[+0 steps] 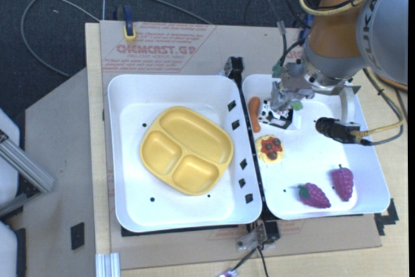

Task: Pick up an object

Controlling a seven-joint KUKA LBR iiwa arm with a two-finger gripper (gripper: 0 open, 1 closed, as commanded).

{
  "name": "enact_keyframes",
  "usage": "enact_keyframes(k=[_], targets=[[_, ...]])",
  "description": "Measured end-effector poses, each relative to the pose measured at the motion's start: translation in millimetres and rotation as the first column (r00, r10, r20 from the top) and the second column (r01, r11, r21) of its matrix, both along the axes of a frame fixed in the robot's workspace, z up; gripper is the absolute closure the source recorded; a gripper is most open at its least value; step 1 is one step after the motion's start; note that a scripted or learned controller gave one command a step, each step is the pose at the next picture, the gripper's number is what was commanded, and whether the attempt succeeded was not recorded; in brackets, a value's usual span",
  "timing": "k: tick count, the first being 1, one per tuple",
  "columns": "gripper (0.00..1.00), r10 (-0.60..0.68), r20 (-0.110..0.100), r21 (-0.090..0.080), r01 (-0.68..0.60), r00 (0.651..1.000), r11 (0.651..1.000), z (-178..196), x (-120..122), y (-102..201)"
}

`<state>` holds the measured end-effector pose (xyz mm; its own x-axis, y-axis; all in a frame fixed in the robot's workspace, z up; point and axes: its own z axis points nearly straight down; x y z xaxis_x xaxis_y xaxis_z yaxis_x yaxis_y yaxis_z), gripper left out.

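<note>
Gripper [280, 115] low in the right bin [369, 159], on no clear target yet.

Far to its left lies the yellow tray [187, 149]; just left, a small sausage [255, 104]; below it a pizza toy [271, 148]; lower right, two grape bunches [314, 195]. All look light, hard, slick plastic; pinch the sausage across its middle. Whether the gripper holds anything I cannot tell.
</note>
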<state>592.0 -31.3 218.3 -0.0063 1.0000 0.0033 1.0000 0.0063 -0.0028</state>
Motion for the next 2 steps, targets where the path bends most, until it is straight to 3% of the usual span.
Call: enact_keyframes(k=[1, 2], targets=[[1.00, -0.001, 0.004, -0.002, 0.001, 1.000, 1.000, 11, 2, 51], [1.00, -0.001, 0.004, -0.002, 0.001, 1.000, 1.000, -1, 10, 103]])
